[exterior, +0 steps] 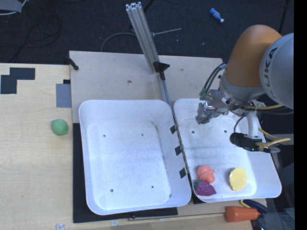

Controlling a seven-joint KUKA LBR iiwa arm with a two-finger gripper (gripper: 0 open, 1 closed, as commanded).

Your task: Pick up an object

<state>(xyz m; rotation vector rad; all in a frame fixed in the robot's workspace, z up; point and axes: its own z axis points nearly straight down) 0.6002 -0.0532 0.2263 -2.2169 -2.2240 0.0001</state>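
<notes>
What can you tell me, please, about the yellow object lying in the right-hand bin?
The yellow object is a small, roundish, flattish piece with a slightly bumpy outline, looking like moulded plastic or foam, perhaps toy food. It lies flat on the floor of the right bin, near its front right corner. Nothing touches it: the pink piece and purple grapes lie apart to its left, and the gripper hangs well away, towards the bin's far end.

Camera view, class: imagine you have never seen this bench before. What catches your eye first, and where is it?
The big grey arm with its orange band reaches in from the right, its gripper over the far end of the right bin. At that bin's near end lie a pink-orange toy, purple grapes and a yellow piece. A green ball sits alone on the wooden bench, left of the left bin.
</notes>
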